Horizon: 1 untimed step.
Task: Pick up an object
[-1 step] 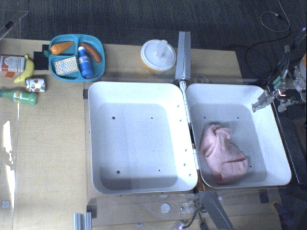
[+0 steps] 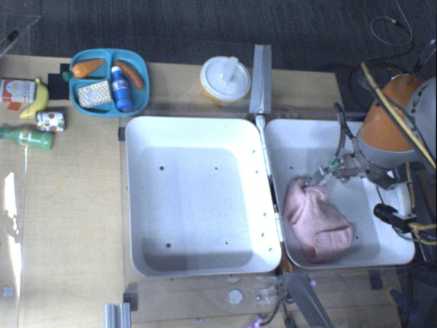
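You have the hand (image 2: 332,169) lowered into the right bin (image 2: 382,251), just above the upper edge of the pink cloth (image 2: 314,214), presumably lined up for a grasp. Whether it is open or closed, you cannot tell from this angle. The cloth lies crumpled in that bin's left half, against the wall it shares with the left bin (image 2: 198,197).

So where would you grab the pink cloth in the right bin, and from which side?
Probably from straight above, on the bunched ridge at the top end of the pink cloth. It lies slumped and soft in the right bin, with no rigid edge; the raised folds near the gripper likely give two fingers something to pinch.
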{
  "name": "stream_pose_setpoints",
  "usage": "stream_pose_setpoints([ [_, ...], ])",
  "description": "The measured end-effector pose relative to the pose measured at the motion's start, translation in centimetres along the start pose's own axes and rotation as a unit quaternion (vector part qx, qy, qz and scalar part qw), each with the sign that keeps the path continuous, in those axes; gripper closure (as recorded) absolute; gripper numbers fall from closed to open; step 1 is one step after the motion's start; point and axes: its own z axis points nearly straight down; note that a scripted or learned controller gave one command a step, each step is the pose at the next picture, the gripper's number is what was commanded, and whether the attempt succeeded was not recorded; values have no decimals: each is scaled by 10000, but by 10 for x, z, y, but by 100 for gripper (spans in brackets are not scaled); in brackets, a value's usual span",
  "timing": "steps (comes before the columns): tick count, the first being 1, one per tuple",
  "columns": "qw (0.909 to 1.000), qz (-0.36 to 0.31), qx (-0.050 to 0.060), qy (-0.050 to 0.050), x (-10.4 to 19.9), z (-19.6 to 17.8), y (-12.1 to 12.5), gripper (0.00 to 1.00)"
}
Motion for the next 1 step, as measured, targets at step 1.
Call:
stream_pose_setpoints([
  [1, 10000, -8, -14, -4, 1, -10, 2, 100],
])
